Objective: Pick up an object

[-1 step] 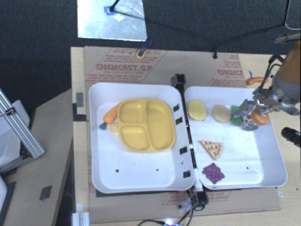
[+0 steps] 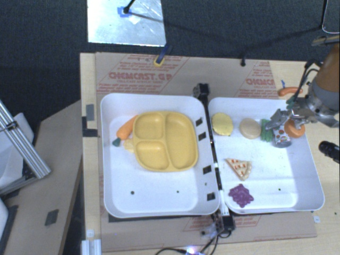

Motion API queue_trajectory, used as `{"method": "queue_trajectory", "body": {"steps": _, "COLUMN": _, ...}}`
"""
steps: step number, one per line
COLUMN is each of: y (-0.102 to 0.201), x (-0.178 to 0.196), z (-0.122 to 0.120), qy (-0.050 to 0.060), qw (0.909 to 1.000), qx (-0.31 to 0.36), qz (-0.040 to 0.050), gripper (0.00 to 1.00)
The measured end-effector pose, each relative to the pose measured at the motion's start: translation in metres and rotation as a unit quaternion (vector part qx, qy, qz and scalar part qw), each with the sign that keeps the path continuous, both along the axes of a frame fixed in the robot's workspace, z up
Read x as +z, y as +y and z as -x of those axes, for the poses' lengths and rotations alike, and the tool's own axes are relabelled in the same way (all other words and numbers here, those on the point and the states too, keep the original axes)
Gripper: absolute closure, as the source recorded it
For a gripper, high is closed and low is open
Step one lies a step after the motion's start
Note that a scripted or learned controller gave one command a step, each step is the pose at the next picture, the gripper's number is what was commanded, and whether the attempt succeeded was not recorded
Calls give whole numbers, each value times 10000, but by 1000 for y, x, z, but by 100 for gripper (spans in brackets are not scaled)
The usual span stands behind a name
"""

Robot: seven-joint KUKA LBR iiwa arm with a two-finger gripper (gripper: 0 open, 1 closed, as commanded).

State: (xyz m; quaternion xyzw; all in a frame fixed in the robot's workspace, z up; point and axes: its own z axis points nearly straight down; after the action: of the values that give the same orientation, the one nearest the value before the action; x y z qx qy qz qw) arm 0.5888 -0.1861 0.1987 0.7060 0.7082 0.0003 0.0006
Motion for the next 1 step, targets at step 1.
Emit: {"method": "queue_trajectory", "body": {"steps": 1, "y": 3, "x": -54, "z": 10, "qy": 20, "qw": 10000, "qx": -9, "qz": -7, "gripper": 0}}
